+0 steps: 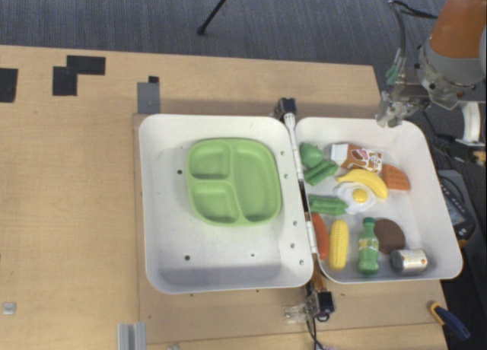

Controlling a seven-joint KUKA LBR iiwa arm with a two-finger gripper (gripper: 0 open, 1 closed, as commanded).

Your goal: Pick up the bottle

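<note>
Two bins face you; jaw state can't be told, gripper (389, 112) above right bin's (445, 211) far rim, bottle (368, 246) among toys.

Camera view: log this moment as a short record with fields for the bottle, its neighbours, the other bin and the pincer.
bottle: green bottle, lying in the right bin, near its front edge
neighbours: corn cob on its left, brown piece and silver can on its right
left bin: holds a green divided plate
pincer: above the right bin's far rim, apart from the bottle
</note>
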